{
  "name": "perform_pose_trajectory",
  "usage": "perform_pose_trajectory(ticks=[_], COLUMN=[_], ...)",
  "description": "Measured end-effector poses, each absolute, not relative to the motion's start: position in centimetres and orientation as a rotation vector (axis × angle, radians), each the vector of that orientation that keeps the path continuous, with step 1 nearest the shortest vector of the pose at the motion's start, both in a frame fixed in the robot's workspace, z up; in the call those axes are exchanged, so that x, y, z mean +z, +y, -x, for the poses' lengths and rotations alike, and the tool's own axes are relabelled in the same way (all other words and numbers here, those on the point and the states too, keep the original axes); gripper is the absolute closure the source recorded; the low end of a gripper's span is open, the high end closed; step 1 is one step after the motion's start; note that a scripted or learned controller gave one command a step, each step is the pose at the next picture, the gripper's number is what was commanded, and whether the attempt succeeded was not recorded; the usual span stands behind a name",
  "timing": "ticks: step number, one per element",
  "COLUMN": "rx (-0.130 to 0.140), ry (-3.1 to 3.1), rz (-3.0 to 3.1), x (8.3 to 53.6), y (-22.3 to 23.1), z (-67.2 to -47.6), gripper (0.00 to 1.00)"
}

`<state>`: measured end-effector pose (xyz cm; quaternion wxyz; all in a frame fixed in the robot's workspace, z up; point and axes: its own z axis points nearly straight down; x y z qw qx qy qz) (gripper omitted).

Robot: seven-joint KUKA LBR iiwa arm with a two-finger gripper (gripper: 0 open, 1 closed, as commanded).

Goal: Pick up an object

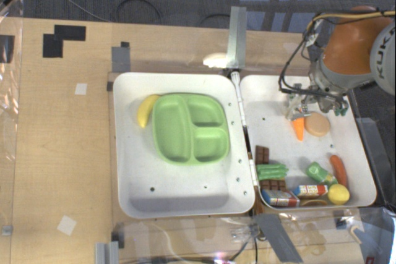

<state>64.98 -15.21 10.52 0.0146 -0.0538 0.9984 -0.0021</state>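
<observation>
gripper (299, 109) over carrot (299, 128) in right bin (272, 96), fingers blurred, can't tell if clenched

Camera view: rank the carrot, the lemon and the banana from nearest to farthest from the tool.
1. Carrot, just below the tool in the right bin.
2. Lemon, near corner of the same bin.
3. Banana, in the left bin beside the green plate.
</observation>
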Motion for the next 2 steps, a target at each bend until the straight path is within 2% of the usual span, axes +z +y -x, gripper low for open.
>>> perform_pose_trajectory(ticks=[1,2], rx=[-0.006,-0.001], ry=[3.109,3.13], rz=[0.168,0.017], x=[10.4,8.8], y=[-15.2,-14.8], z=[-65.0,-64.4], gripper=[0.0,0.0])
